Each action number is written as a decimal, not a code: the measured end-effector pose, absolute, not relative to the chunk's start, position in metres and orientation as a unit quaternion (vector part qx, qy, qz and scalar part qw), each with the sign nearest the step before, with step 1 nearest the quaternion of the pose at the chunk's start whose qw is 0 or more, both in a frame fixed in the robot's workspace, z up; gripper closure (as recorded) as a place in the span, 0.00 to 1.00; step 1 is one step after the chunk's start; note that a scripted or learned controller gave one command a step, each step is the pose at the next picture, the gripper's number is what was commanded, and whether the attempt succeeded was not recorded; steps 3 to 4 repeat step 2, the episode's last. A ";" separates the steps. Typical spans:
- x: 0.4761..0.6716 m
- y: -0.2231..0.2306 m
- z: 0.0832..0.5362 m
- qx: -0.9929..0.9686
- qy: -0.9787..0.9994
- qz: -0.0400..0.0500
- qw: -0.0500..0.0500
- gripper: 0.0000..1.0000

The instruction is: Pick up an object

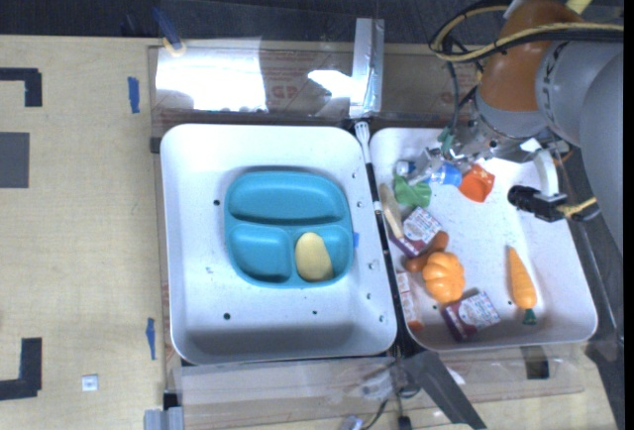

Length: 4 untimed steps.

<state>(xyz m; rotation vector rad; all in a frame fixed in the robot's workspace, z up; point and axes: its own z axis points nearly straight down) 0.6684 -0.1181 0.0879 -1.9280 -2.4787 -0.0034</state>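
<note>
1. Gripper (pixel 448 157): in the upper right of the frame, low over the upper-left corner of the right bin (pixel 580 314). How far it is open cannot be told, and nothing can be seen in its hold.
2. Blue item (pixel 446 176): just below the gripper, too small to identify.
3. Red-orange cup (pixel 478 184): just right of the blue item, lying tilted on the bin floor.
4. Green item (pixel 410 192): below and left of the gripper, near the bin's left wall.
5. Printed packet (pixel 422 223): below the green item. It has pink and white print, too small to read.
6. Brown item (pixel 437 242): between the packet and the orange pumpkin (pixel 443 275), touching the pumpkin's top.
7. Second printed packet (pixel 474 311): at the bin's lower edge, just right of and below the pumpkin. Its writing is illegible.
8. Carrot (pixel 522 281): at the right side of the bin, lying lengthwise with its green end toward the bottom of the frame, apart from the other items.
9. Arm (pixel 584 101): grey, enters from the upper right and slants down and left to the gripper, with the orange band (pixel 520 61) above the wrist.
10. Left bin (pixel 188 250): at centre frame, it holds a blue divided tray (pixel 282 195). A yellow oval object (pixel 313 257) sits in the tray's lower-right compartment.
</note>
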 end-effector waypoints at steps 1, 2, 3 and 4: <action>0.667 -0.118 0.094 -0.613 -0.790 0.001 0.002 1.00; 0.669 -0.046 0.186 -0.602 -0.798 -0.002 -0.001 1.00; 0.669 -0.046 0.186 -0.602 -0.798 -0.002 -0.001 1.00; 0.669 -0.046 0.186 -0.602 -0.798 -0.002 -0.001 1.00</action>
